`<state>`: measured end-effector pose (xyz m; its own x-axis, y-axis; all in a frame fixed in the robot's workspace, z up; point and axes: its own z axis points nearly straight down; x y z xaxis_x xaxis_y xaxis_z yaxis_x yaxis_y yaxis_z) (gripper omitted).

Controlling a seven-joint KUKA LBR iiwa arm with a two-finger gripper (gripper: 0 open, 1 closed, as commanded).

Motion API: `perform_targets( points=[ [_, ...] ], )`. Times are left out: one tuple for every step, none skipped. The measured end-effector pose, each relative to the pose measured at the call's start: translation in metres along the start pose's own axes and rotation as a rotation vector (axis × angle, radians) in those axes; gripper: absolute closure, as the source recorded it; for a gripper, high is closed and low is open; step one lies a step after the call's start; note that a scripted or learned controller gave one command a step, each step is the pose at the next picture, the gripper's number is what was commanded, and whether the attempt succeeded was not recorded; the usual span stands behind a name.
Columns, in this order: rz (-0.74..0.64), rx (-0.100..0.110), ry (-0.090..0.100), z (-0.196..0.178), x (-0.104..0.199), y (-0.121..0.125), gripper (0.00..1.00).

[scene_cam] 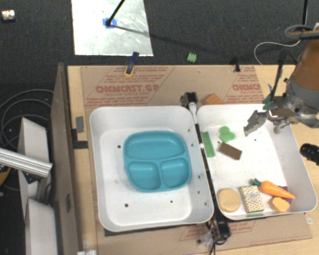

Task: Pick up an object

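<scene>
The arm reached in over the right bin, and its pincer hung above the bin's far half with nothing between its fingers; from where I stood they looked spread apart, released.

Things to pick lay in that bin in 2 loose groups. A green piece and a brown block sat near the divider edge, just beside each other. Along the near edge were a round tan biscuit, a patterned packet, a toy carrot and an orange slice, crowded together, likely awkward to grip singly.

The brown block seemed the easier choice, I judged: bare white floor lay around it.

The left bin carried a blue divided plate at its middle.
</scene>
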<state>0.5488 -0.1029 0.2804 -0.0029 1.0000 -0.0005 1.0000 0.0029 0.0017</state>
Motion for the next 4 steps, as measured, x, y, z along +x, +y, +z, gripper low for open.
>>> perform_targets(
  points=[
    [-0.001,0.005,0.001,0.124,0.003,0.038,0.00],
    [0.003,0.004,0.001,0.200,-0.010,0.041,0.00],
    [0.001,-0.003,0.000,0.185,-0.010,0.042,1.00],
    [-0.009,-0.014,0.000,0.089,0.046,0.118,1.00]
  ],
)
